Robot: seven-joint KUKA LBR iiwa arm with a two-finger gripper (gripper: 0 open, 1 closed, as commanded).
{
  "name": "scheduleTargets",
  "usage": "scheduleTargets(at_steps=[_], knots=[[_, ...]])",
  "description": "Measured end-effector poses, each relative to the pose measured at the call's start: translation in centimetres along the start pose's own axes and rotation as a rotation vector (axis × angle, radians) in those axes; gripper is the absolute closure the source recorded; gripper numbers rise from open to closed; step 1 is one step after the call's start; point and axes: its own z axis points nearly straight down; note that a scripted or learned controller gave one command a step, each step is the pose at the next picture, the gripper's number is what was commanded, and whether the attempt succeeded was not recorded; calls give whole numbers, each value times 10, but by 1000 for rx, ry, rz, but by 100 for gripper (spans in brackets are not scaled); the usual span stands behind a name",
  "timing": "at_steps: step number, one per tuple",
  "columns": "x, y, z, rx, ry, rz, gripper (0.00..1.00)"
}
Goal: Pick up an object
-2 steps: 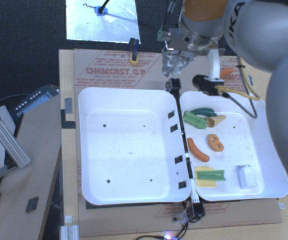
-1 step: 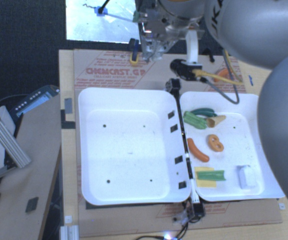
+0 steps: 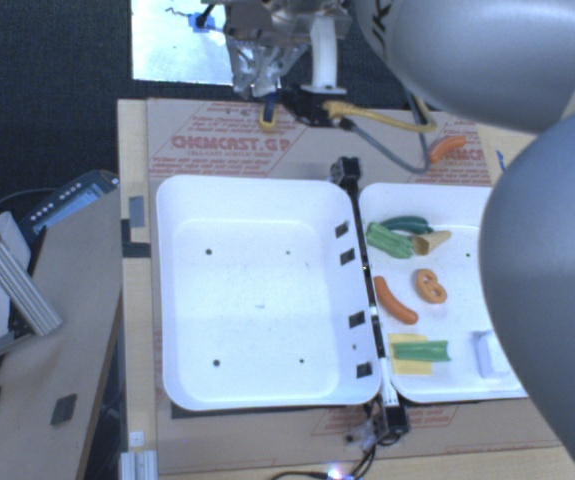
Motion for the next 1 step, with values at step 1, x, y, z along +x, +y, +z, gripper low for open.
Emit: scheduleTargets(at_steps=[1], knots=[[-5, 1, -4, 5, -5, 6, 100]])
